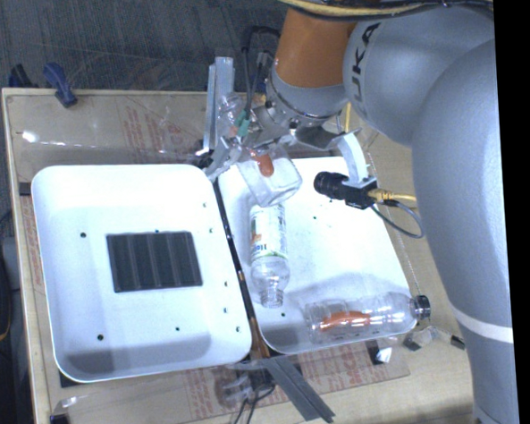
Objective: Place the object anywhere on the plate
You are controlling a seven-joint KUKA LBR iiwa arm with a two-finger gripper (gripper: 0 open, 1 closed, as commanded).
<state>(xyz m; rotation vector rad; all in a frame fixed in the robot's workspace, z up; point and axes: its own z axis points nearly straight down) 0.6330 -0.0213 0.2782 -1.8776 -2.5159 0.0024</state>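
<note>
Presently: gripper [259, 149] at upper centre of frame, jaw state not discernible; clear plastic bottle [268, 251] lies just below it in right bin [375, 254], long axis vertical in frame; dark ridged plate [154, 260] in left bin [64, 228].

A blue clamp [59, 85] grips the table [107, 113] at its far left corner. A black cable [242, 420] trails off the near edge beside what may be a metal bracket [299, 394].
</note>
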